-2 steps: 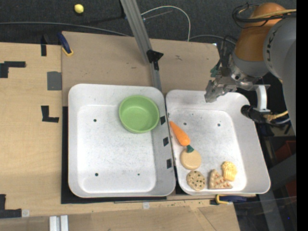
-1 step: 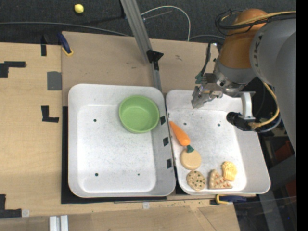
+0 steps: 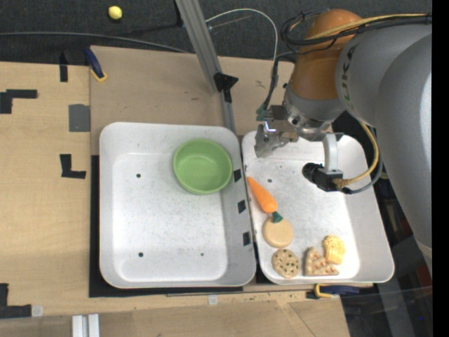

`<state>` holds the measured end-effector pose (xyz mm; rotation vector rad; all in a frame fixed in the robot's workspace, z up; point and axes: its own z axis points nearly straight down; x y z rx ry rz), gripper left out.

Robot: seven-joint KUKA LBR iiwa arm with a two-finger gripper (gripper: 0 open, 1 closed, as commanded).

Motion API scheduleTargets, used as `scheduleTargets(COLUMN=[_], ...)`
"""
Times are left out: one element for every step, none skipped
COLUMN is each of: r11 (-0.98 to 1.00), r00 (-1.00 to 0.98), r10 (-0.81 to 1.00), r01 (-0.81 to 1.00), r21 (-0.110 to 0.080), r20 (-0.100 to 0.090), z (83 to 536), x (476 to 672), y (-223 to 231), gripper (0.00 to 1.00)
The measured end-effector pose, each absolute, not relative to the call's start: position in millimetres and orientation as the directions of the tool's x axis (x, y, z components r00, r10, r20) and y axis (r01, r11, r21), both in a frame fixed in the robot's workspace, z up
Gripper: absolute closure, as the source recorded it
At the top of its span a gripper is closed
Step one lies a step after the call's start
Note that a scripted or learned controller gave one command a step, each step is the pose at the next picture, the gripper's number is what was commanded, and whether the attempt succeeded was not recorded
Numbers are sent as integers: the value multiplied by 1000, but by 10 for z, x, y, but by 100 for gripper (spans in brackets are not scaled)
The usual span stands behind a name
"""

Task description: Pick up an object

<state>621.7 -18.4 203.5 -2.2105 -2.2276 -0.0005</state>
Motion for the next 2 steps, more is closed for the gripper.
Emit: scheduleTargets(r11=[7, 7], r00=[-7, -7], r10=[1000, 1000], r01=[1000, 1000], r21=[-4, -3], r20=[2, 2], z=[2023, 2006], x=[6001, 5952], y=[322, 858], gripper=[100, 100])
